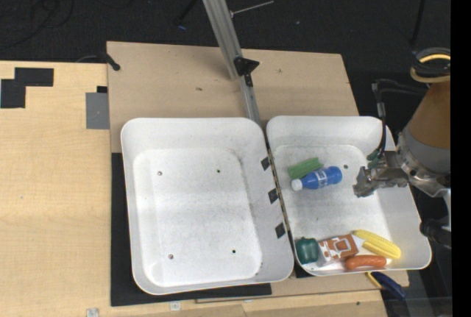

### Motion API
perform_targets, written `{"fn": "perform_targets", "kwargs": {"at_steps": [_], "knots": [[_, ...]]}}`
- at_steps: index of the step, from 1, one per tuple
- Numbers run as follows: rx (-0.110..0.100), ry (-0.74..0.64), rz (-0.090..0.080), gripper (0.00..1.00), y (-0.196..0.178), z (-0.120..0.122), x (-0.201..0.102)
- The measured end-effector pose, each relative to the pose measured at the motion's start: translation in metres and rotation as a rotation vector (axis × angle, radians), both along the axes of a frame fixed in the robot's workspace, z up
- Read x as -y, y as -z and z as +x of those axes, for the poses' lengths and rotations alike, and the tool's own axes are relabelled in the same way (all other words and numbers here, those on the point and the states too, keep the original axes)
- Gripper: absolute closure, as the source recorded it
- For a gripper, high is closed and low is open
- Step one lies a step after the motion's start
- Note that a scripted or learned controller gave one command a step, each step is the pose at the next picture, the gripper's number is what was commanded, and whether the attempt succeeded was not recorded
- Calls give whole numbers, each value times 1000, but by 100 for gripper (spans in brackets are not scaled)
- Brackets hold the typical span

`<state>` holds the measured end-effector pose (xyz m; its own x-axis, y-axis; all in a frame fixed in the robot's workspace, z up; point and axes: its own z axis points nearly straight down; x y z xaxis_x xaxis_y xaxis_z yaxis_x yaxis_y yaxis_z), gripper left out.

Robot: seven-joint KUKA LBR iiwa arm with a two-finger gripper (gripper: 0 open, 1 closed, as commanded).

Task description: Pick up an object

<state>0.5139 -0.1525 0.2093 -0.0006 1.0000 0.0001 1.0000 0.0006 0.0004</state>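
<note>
Objects for picking lie in the right shallow white plastic bin [324, 128], all apart from the jaws.

Nearest the camera, along that bin's front wall, sit a dark green cup-like piece [306, 250], a flat orange-and-white packet [338, 247], a red-orange sausage-shaped toy [365, 262] and a yellow corn-cob toy [377, 243], packed close together. Farther back, near the bin's middle, a blue plastic bottle with a white cap [319, 179] lies on its side, touching a green block [305, 166] just behind it. At the bin's right wall the grey arm's jaws [366, 182] hang low, with nothing visible between them; how far apart they stand cannot be told. The left white bin [132, 133] sits alongside on the pale wooden worktop [176, 80].
</note>
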Motion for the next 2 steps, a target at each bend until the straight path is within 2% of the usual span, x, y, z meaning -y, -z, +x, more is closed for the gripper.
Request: {"fn": "perform_targets", "kwargs": {"at_steps": [2], "knots": [[-5,-5,4,100,6,-2,-109]]}}
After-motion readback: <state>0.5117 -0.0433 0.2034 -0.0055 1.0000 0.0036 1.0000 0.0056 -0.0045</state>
